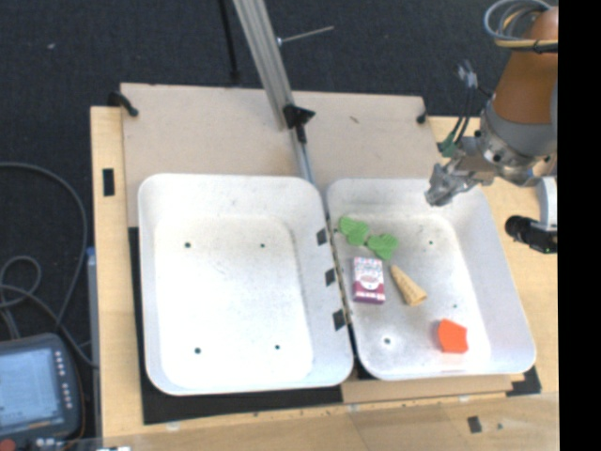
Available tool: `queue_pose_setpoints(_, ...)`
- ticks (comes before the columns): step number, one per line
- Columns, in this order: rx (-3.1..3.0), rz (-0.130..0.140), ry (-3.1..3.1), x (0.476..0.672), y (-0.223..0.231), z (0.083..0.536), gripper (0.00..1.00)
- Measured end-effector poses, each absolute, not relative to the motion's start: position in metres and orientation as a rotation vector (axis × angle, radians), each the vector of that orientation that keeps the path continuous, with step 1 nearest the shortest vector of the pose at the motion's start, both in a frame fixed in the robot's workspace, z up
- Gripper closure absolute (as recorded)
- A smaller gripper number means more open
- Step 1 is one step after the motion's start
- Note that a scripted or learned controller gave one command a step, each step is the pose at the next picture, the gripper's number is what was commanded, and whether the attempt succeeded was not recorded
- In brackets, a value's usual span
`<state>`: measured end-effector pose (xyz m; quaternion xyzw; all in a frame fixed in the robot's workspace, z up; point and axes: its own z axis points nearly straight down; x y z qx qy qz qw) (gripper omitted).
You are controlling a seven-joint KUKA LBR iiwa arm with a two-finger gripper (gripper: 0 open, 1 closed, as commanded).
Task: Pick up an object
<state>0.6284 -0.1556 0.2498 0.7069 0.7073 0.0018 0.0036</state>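
Grey and metallic, my gripper (441, 194) hangs over the far right corner of the right white bin (502, 299), touching nothing I can see. Below and left lie the green leaf-shaped pieces (368, 238), purple box (368, 281), tan wedge (408, 286) and, farthest, orange block (453, 336).

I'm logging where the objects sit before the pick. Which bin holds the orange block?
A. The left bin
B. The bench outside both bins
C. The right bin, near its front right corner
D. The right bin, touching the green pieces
C. The orange block lies in the right bin near the front right corner, apart from the green pieces, the small box and the tan wedge.
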Motion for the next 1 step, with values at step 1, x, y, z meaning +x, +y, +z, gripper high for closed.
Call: queue_pose_setpoints(1,2.214,0.005,2.221,0.6296,-0.1568,0.2872,1.00)
